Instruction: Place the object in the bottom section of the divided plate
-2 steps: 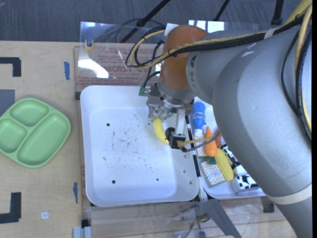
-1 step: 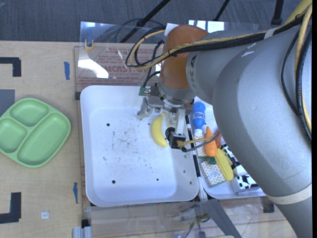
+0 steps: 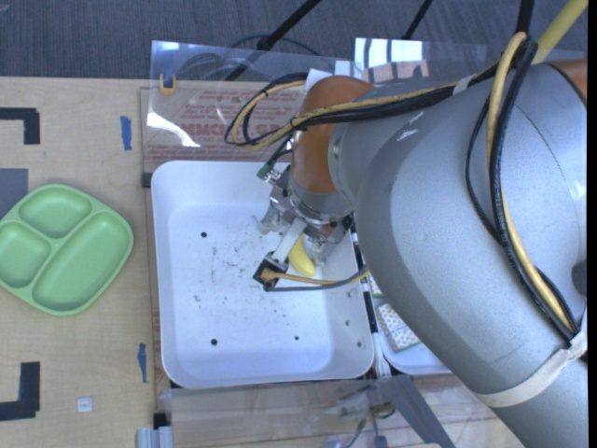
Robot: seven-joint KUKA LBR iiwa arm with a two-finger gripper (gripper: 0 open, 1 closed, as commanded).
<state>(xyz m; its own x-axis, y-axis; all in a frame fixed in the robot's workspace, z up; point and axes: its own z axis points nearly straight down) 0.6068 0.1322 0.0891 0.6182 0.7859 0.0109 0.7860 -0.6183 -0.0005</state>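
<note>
Securing the yellow object inside the left bin.
We see the claw gripping it between its fingers; we should lift vertically, then travel far left to the green divided plate.

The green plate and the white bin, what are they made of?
The green plate looks like matte plastic: one even pale green, with soft rounded dividers that seem moulded. The white bin also looks like plastic, smoother and a bit shiny, with rounded corners and dark scuffs on its floor. Neither can be told for sure from looks alone.
</note>
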